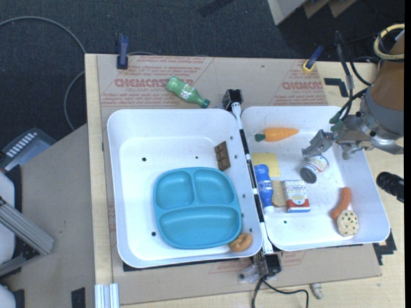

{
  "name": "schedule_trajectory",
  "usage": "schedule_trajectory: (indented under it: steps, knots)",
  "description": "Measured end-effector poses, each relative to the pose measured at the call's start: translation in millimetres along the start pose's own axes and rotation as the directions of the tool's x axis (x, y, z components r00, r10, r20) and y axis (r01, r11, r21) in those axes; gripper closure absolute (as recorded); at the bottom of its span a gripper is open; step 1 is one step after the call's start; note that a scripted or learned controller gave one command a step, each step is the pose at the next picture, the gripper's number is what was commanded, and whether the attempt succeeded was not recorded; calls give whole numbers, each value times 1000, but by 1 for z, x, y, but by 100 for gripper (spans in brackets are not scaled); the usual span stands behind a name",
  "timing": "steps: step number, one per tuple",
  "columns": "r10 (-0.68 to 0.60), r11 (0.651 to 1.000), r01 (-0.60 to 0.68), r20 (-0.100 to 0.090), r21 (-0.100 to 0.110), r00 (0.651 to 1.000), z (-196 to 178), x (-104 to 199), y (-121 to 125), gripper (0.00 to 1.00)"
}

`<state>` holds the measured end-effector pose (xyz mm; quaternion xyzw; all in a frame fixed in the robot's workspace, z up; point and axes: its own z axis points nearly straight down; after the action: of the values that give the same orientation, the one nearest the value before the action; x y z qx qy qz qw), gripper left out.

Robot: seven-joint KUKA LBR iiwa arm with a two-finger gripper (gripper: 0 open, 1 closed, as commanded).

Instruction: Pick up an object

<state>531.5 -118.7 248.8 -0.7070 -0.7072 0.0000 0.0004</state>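
One small can (pixel 314 170) lay just below my gripper (pixel 319 147); grip state unclear. I judged a centred, straight descent best.

Plate (pixel 196 207) in left bin (pixel 128 146); carrot (pixel 279 134), can (pixel 314 169) in right bin (pixel 369 230).

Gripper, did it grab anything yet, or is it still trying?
Nothing looks picked up yet. The gripper hangs over the right bin, just above the small can, which lies on the bin floor. The carrot, the sausage and the cookie also lie in that bin. Left to do: close on one thing, perhaps the can, and lift it.
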Motion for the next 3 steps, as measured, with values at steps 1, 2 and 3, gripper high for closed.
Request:
schedule_trajectory:
  steps: [1,2,3]
  knots:
    - [1,1000,-1,0,1,1000,95,-46,38,0]
    - [0,1000,0,0,1,1000,165,-25,32,0]
    - [-1,1000,1,0,-2,1000,164,21,85,0]
